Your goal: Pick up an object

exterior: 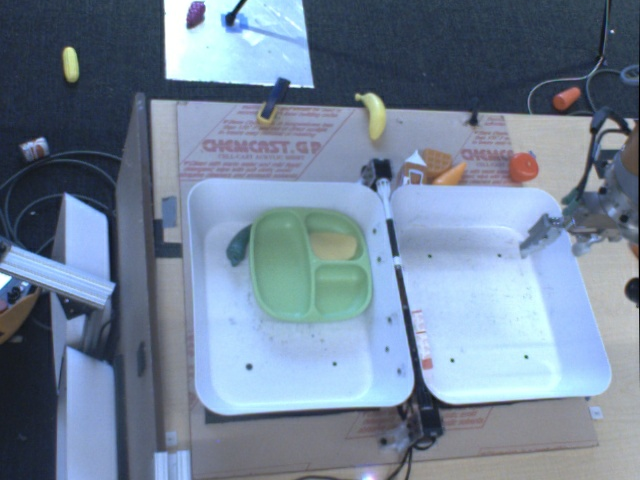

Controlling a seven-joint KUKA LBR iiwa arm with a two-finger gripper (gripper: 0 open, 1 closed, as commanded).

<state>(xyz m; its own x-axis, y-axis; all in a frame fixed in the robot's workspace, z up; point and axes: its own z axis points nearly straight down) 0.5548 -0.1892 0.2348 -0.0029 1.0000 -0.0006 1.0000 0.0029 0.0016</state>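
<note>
1. Bench: brown cardboard top with red print, carries two shallow white bins side by side, touching along a black centre seam.
2. Left bin: holds a green divided tray, a yellow item and a dark green item. Floor at 6 o'clock is bare, speckled.
3. Right bin: white floor with small dark specks, lies at 3 o'clock from the left bin.
4. Green tray: sits flat, roughly centre of the left bin, one large compartment at 9 o'clock, two smaller ones at 3 o'clock.
5. Arm: grey, enters from 3 o'clock, above the right bin's 2 o'clock corner.
6. Gripper: over the right bin's rim near 2 o'clock, tips pointing toward 8 o'clock. Fingers look close together, nothing seen between them; actual state too small to tell.
7. Yellow item: pick candidate, lies in the tray's upper small compartment at 1 o'clock, well apart from the gripper.
8. Dark green item: on the left bin floor, touching the tray's edge at 9 o'clock.
9. Banana: on the bench at 12 o'clock, outside both bins.
10. Orange and red bits: clustered on the bench at 12 o'clock of the right bin, just beyond its rim.
</note>
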